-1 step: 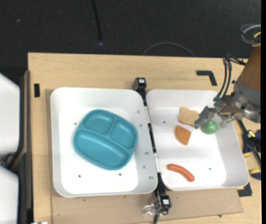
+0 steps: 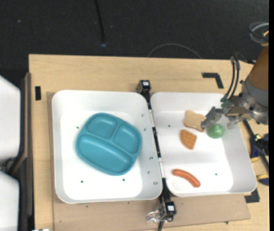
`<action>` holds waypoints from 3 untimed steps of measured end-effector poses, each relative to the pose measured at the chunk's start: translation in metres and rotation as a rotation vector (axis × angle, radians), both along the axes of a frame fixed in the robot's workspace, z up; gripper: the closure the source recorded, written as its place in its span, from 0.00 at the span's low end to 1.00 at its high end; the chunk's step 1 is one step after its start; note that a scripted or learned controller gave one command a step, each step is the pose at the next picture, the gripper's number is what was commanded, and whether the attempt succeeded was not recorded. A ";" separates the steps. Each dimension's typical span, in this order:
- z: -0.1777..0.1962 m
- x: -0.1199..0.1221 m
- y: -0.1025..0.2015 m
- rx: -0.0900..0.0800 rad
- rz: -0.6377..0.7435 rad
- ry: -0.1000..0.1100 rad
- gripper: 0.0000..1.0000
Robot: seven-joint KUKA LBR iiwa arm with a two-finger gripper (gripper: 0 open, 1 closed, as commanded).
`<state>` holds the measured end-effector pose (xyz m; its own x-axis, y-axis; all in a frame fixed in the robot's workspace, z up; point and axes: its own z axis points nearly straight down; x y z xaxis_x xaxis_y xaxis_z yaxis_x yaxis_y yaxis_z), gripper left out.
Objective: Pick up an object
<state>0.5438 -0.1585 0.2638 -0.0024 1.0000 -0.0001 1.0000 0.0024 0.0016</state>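
Item: small round green ball [image 2: 216, 131] in the right-hand shallow white plastic bin [image 2: 233, 177], under the two-finger end effector [image 2: 218, 121].

Detail, largest to smallest: pale wooden tabletop [image 2: 103, 66]; left-hand shallow white plastic bin [image 2: 64, 177] holding a teal moulded divided plate [image 2: 109, 143]; the right bin, holding a slim orange-red toy sausage [image 2: 186, 177] near its front, a tan bread-like wedge [image 2: 193, 120] and a small orange waffle-textured piece [image 2: 189, 139] toward its middle, and the green ball just right of the wedge. The end effector hovers at the ball with fingers spread, one dark finger [image 2: 209, 121] beside the wedge; nothing is seen gripped. The ball is likely light, smooth and prone to rolling; best pinched across its widest part, fingers level, clear of the wedge. The other pieces look light and rigid.
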 end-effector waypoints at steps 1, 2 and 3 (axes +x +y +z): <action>-0.052 0.000 0.009 -0.001 -0.003 0.006 0.00; -0.096 0.000 0.000 -0.003 -0.004 0.003 0.00; -0.151 0.004 -0.011 -0.002 -0.004 0.005 0.00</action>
